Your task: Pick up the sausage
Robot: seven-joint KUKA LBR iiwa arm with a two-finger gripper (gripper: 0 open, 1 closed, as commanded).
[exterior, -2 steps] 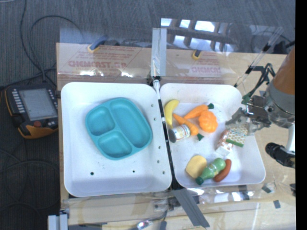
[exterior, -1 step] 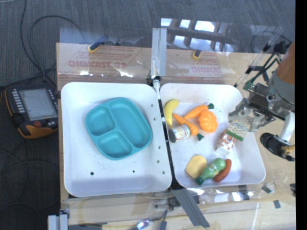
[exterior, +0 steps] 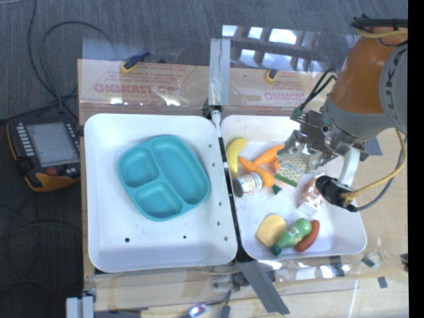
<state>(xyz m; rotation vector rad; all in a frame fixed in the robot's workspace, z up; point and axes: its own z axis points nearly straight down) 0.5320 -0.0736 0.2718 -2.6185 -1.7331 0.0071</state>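
The short reddish-brown sausage [exterior: 309, 236] lies near the front edge of the right-hand shallow white bin [exterior: 350, 238], tilted, its side touching a green plastic bottle-shaped toy [exterior: 291, 234]; a pale yellow rounded piece [exterior: 270, 228] sits just beyond that. From my seat the sausage looks untouched on the bin floor, so I judge the pick has not begun in earnest: the approach, the closing and the lift are all left to do.

Further back in the same bin I see a yellow banana [exterior: 235, 154], orange carrots [exterior: 265, 161], a small tin can [exterior: 250, 183] on its side and a flat patterned packet [exterior: 291, 167]. The two-finger gripper [exterior: 311, 152] hangs over that back cluster, well apart from the sausage, beneath the orange band of the grey arm [exterior: 368, 71]. I cannot tell how far it is open, and I see nothing that is clearly in its grasp.

The left white bin [exterior: 106, 244] holds a turquoise compartment plate [exterior: 163, 176].
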